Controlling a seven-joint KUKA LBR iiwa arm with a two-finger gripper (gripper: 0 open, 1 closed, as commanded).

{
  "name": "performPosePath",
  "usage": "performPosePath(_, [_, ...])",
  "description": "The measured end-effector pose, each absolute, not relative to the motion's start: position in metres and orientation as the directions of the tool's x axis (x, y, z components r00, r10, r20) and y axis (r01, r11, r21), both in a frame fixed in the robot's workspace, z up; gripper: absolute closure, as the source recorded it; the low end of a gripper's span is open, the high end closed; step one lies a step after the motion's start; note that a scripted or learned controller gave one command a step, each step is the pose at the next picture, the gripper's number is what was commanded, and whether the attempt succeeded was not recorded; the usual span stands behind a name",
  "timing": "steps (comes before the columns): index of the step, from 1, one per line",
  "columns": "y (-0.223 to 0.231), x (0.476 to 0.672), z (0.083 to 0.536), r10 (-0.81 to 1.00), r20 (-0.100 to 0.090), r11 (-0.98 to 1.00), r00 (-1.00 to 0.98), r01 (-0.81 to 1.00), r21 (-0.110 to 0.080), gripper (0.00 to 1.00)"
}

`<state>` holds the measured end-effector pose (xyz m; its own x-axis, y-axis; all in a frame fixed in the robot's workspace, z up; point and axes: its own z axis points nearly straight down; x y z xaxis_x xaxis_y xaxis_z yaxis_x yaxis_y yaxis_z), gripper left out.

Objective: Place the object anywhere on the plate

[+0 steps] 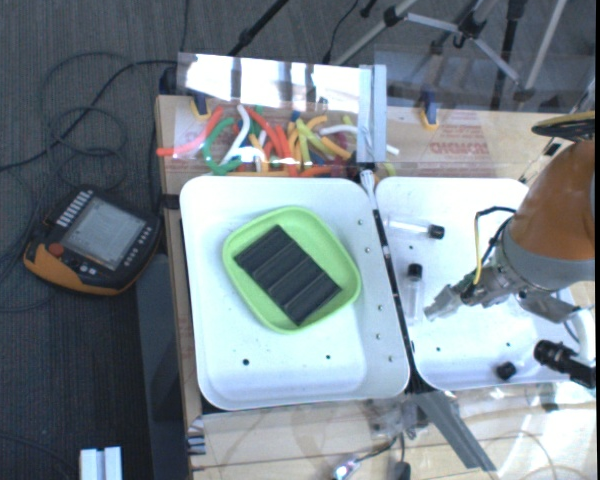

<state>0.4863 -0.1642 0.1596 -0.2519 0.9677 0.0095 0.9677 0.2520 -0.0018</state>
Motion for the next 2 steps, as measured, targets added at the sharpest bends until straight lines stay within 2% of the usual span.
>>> performPosePath(2, [-0.1613, 0.4879, 0.1761, 0.967, 0.013, 0.256, -0.256, 0.967, -0.003, 1.0])
